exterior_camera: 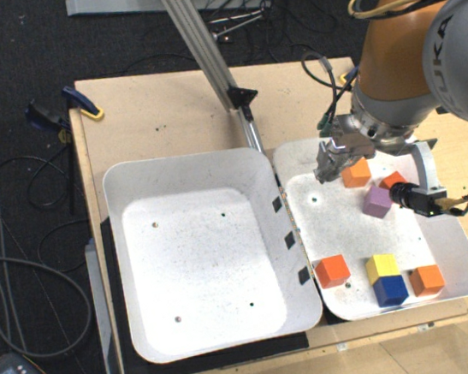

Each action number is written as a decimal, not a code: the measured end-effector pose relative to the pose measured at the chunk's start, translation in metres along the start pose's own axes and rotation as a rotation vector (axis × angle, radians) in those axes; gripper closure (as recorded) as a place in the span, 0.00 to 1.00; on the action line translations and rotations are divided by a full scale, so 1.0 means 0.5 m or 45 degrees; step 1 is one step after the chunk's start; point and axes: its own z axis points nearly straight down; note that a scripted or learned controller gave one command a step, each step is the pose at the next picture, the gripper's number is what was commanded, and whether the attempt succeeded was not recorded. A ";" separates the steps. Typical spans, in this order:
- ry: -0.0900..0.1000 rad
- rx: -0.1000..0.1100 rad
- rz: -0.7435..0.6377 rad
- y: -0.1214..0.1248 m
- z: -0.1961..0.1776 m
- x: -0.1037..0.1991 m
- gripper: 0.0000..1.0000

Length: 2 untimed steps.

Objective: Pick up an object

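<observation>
My gripper (331, 164) hangs over the back of the right bin (324, 212), its dark fingers pointing down just left of an orange block (357, 175). A purple block (378, 201) lies a little in front of that block, and a small red-orange piece (393, 179) sits beside it, partly behind a black fitting. Near the bin's front are an orange cube (332, 270), a yellow cube (381, 267), a blue cube (391, 289) and another orange cube (426, 280). Nothing shows between the fingers.
The left bin (195, 248) stands beside the right one, with black clips along their shared edge. A grey metal pole (201, 44) slants down to the bins' back junction. Cables and a blue-yellow clamp (79, 100) lie at the bench's back left.
</observation>
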 end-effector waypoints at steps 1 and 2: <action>0.000 0.001 0.001 -0.034 0.027 0.106 1.00; 0.000 -0.002 0.000 -0.056 0.009 0.206 1.00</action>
